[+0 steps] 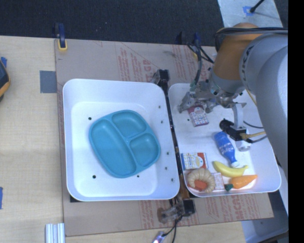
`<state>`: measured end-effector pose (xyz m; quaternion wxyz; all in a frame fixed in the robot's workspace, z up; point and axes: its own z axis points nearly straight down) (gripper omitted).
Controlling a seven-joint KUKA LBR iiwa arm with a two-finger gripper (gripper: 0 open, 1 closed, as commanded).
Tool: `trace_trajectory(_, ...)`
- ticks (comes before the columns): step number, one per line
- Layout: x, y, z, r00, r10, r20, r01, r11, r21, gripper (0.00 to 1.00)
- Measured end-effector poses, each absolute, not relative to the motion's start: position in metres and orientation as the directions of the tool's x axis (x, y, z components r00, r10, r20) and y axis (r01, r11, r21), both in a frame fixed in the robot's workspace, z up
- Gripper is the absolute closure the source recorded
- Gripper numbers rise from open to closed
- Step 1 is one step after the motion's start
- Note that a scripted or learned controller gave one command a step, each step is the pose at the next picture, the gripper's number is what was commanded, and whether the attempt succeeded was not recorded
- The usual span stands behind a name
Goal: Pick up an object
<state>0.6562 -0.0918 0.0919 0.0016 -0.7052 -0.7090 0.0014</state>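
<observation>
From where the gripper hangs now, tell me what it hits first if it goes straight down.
Most likely the small red-and-white packet, which lies right under the gripper at the far end of the right bin. Depth is hard to judge from this slanted view, so it may instead land on bin floor beside it.

open floor in right bin centre, toys crowding near edge

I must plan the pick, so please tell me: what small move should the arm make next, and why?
Probably a short, straight descent. The gripper hangs in the right bin, directly above a small red-and-white packet at the far end. The bottle, banana and carrot lie farther toward the near end, so the packet looks like the closest target.
</observation>
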Motion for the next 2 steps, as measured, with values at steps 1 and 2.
trace_trajectory(1, 0.656, -0.105, 0.092, -0.003, 1.000, -0.001, 1.000, 0.003, -0.002, 0.00)
trace_trajectory(2, 0.656, -0.093, 0.092, -0.005, 1.000, 0.000, 1.000, 0.005, -0.004, 0.00)
